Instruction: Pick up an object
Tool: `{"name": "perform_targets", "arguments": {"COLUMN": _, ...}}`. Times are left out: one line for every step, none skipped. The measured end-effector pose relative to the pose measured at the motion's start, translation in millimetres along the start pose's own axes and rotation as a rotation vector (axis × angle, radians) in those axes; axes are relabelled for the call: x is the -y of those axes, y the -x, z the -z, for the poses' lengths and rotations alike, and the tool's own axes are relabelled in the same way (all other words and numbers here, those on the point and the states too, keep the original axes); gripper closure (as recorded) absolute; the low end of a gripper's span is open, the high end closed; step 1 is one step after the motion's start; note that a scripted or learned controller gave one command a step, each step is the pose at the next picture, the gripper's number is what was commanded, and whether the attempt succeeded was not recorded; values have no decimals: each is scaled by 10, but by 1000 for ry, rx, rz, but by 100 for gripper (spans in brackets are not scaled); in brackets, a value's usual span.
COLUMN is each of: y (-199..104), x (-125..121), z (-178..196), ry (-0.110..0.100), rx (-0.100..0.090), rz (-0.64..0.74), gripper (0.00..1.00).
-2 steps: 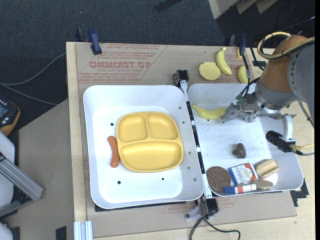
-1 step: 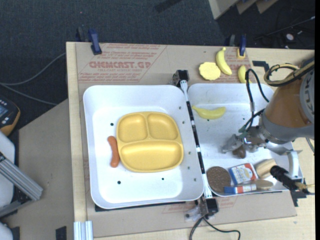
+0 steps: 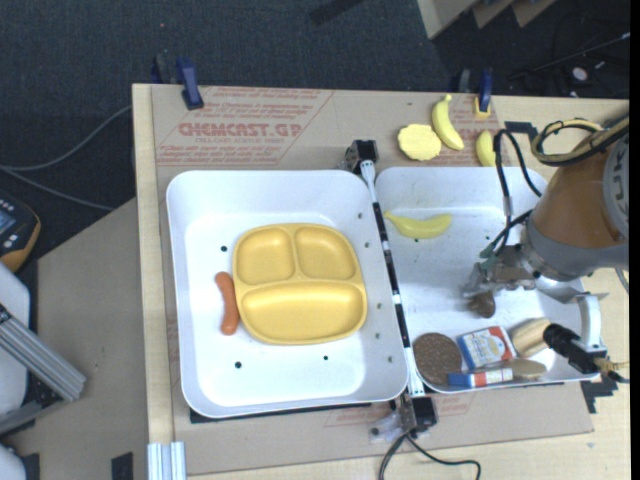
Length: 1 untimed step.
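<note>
My gripper (image 3: 484,294) hangs low over the floor of the right bin (image 3: 440,190), near its middle right. Just below it lie a small red, white and blue packet (image 3: 486,347), a blue-capped marker (image 3: 492,375), a round brown disc (image 3: 436,356) and a tan roll (image 3: 531,336). A yellow banana (image 3: 419,225) rests at the far left of that bin, well apart from the gripper. Nothing is seen held in the gripper.
The left bin (image 3: 200,368) holds a yellow divided plate (image 3: 299,282) and an orange sausage (image 3: 228,301) beside it. On the bench behind the right bin lie a toy banana (image 3: 447,123), a yellow round piece (image 3: 419,142) and black cables (image 3: 522,158).
</note>
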<state>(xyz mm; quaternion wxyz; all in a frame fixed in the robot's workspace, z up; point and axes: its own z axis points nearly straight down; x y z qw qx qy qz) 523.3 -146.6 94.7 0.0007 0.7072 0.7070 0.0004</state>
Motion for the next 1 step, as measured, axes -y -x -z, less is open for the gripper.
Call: {"name": "perform_targets", "arguments": {"y": -692, "x": -233, "z": 955, "ry": 11, "rx": -2, "rz": 9, "gripper": 100}}
